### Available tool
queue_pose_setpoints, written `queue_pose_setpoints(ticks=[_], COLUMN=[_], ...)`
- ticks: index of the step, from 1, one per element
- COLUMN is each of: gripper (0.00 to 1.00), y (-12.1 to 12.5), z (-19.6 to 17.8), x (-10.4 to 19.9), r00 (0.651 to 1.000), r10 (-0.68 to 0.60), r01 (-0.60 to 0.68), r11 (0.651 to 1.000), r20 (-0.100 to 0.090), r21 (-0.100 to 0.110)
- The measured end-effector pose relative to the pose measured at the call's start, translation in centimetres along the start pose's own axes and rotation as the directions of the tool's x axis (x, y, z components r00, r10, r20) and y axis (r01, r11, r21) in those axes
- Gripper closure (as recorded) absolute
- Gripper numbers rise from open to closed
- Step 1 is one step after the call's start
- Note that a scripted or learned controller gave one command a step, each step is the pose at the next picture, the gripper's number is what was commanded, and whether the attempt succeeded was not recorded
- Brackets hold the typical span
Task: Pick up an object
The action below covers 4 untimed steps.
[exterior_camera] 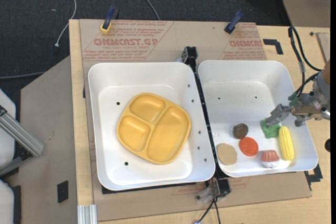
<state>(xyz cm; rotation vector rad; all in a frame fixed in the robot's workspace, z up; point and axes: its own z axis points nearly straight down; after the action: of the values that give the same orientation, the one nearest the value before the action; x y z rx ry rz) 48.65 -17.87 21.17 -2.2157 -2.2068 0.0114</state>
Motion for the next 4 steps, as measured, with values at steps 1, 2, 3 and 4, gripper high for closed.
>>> queue_pose_setpoints(ticks=[1, 2, 3, 4], gripper=[0.0, 0.0, 0.0, 0.0], y=[0.3, 0.4, -0.1, 0.0], z=[-0.6, 5.6, 11.7, 12.5], x=[0.1, 0.2, 0.7, 0.6], r00=[1.0, 1.0, 1.0, 1.0], r10=[-0.005, -0.004, -0.004, -0.003], r01=[0.005, 0.004, 0.004, 0.003], r11=[1.0, 1.0, 1.0, 1.0], r20=[0.003, 0.001, 0.001, 0.002], r21=[-0.013, -0.01, -0.009, -0.014])
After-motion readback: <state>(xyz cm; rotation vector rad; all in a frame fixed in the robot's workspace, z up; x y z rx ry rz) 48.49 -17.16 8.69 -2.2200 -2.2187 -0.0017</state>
